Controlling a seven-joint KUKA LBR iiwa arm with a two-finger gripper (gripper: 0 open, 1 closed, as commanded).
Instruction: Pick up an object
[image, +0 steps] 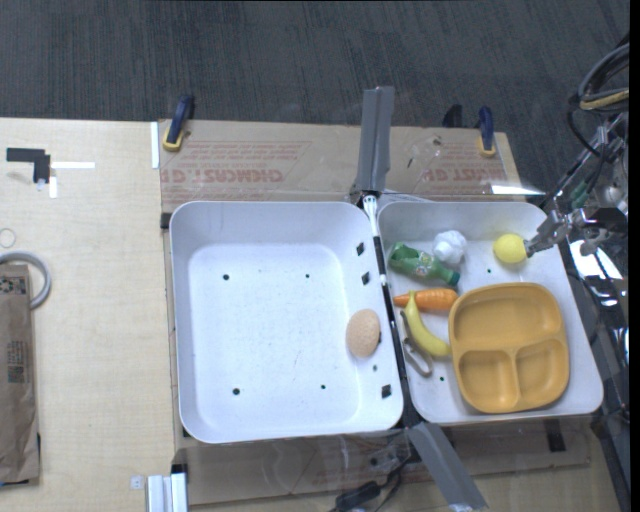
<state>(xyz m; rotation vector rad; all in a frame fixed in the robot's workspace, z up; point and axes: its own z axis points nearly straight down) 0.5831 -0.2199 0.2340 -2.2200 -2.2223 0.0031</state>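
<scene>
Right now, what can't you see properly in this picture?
- Gripper, camera view: too small and tangled with cables at the right bin's far corner to tell its fingers apart.
- Small yellow ball: right beside the gripper; contact unclear.
- Metal clip-like thing under the yellow banana: too small to identify.
- Green packet: label too blurred to read.
- Brown paper bag: cut off by the left edge.

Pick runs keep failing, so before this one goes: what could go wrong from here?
1. The carrot, banana and green bottle lie packed together beside the yellow tray; a grasp there may catch two things or slip.
2. The yellow ball is round and could roll away.
3. The gripper sits near the right bin's rim and might clip it.
</scene>
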